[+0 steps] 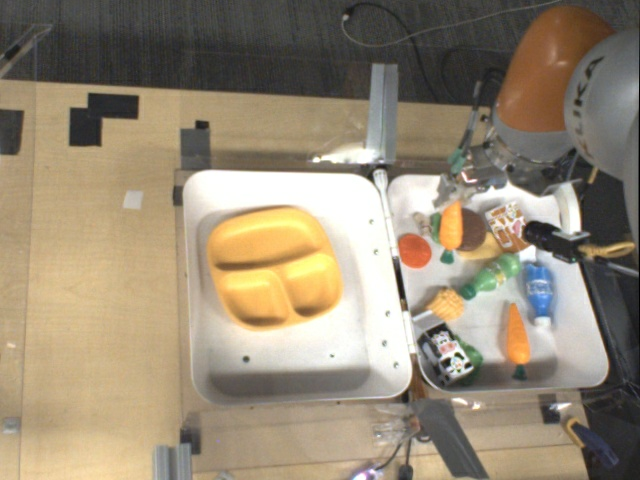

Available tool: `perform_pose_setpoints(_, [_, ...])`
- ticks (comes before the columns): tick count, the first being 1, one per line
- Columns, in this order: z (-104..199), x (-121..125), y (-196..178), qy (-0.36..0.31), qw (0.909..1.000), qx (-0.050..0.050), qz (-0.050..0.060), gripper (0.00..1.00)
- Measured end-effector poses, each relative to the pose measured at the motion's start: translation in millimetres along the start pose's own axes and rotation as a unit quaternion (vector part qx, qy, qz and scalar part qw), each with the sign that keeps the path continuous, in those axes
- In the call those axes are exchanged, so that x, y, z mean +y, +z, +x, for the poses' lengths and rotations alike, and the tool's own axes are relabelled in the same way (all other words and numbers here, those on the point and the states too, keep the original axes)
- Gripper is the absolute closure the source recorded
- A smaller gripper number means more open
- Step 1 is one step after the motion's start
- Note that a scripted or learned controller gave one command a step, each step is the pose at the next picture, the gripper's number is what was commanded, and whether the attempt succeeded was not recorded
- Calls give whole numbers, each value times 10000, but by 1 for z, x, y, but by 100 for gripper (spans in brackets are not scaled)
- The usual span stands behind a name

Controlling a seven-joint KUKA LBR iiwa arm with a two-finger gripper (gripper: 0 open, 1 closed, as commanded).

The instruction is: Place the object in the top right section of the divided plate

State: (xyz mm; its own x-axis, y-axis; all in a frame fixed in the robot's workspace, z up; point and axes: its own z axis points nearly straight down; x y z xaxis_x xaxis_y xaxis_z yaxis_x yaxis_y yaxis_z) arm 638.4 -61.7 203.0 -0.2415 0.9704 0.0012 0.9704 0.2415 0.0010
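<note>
At the near edge of the right bin [585,368] lie a black-and-white patterned pack [447,353] and a toy carrot [516,336], apart from each other. A little farther back sit a small corn piece [449,303], a green bottle-shaped toy [492,276] and a blue bottle [539,290]. Beyond those, a red tomato-like piece [415,250] rests near the bin's left wall, and a second carrot [452,226] lies touching a brown item [472,232], with a printed packet [506,225] just beside them.

In the left bin [370,298] the yellow divided plate [271,265] lies slightly turned, all its sections bare; its far, long section [268,236] spans the top.

Farthest back, the end effector [470,173] hangs over the far part of the right bin, just above the second carrot and the brown item. Its tips blend into the clutter beneath, so I cannot tell whether they are spread or pressed together, and nothing is plainly between them. That carrot, judging by position, is probably the object meant for the plate, and it is in the right bin, well apart from the plate.

The risks seem clear enough. The carrot touches its neighbour, so a grasp could catch both, or nudge one away and close on nothing. A tapered, smooth toy may slip out during the carry across the bin walls. And since the plate sits turned, a drop aimed at its top right corner may land on a ridge or in the wrong section.
</note>
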Motion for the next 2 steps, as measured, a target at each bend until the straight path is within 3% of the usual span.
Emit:
perform_pose_setpoints(1, [111,41,21,-487,9988,8,0,100])
perform_pose_setpoints(2, [211,84,9,-2327,9726,-3,-8,100])
